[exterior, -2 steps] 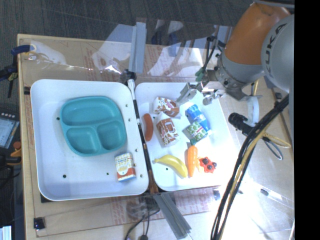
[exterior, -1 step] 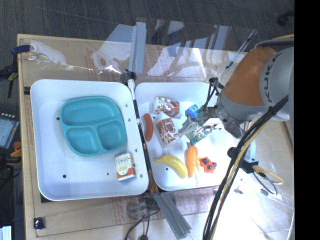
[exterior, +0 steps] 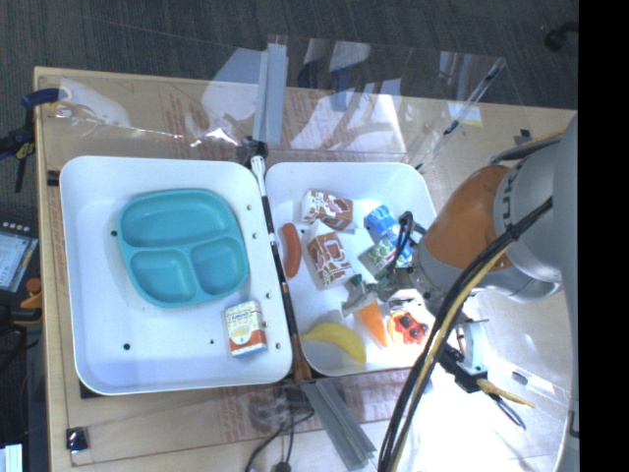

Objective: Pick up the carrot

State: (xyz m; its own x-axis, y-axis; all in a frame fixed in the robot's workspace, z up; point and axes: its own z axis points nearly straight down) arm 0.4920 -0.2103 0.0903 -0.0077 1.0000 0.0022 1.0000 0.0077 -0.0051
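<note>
Though the left bin [exterior: 79, 264] is no part of my job, I log it first: a teal divided tray [exterior: 182, 244] sits toward its far side, and a small carton [exterior: 245, 326] stands by its near right corner.

Right bin [exterior: 295, 180], left edge: a red sausage [exterior: 291, 249] lies along the wall. Near-left corner: a yellow banana [exterior: 336, 342]. Middle: two brown-and-white cartons [exterior: 327, 234], one beyond the other. Toward the far right, a blue packet [exterior: 381, 222] and a green-and-white packet [exterior: 378, 259].

The carrot [exterior: 372, 324] lies by the near edge of the right bin, just right of the banana, with a red-and-white item [exterior: 410, 325] close on its other side. I judge it light, stiff and smooth, probably a plastic toy, so apt to slip or roll from a grip near its thin end. The thicker middle, across its width, looks the best hold.

My gripper [exterior: 378, 288] hangs just beyond the carrot, near the green-and-white packet. Whether it is spread or clenched I cannot tell from here, nor whether it touches the carrot. Nothing visibly sits in it.
</note>
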